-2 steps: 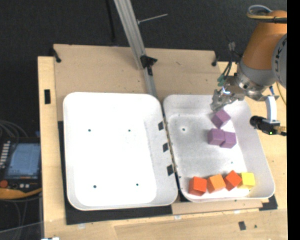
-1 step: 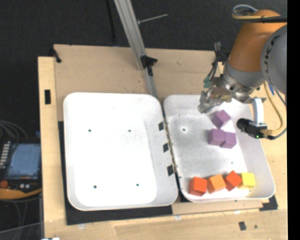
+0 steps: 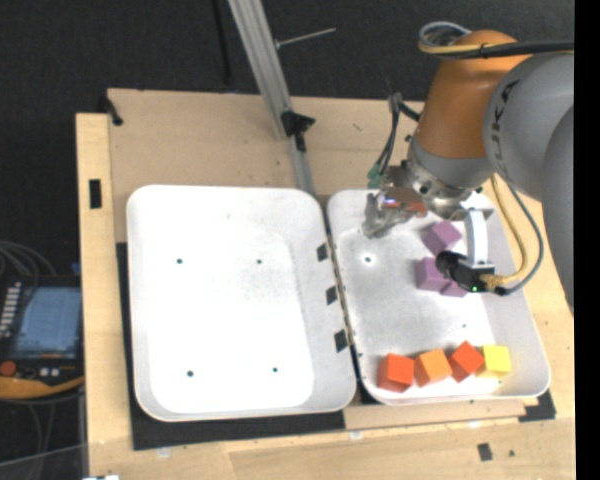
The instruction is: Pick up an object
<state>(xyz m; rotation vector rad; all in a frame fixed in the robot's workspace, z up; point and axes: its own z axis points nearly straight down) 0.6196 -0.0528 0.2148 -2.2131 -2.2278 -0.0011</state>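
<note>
over the right bin: the grey arm with its orange band reaches in from the right, and the two-finger gripper (image 3: 385, 211) hangs near the top left corner of the shallow white right bin (image 3: 380, 298)
fingers: nothing shows between them, and whether they are spread or closed i cannot tell
nearest candidates: two pale purple blocks (image 3: 437, 255) lie just right of the gripper, one above the other, the lower partly behind a black fitting on the wrist
other candidates: along the bin's lower edge sit a red-orange cube (image 3: 396, 371), an orange cube (image 3: 432, 365), a red cube (image 3: 467, 359) and a yellow cube (image 3: 497, 358), side by side and touching or nearly so
handling, as a guess: the blocks look small, stiff and light, with flat faces; likely easy to lift, perhaps a little slick
where to grip: across two opposite flat faces, squarely, near mid-height
risk: the row is packed close, so fingers may not fit between neighbours; the row's end cubes or the purple blocks look freer
left bin: the shallow white left bin (image 3: 220, 288) lies beside it, well apart from the gripper
</note>
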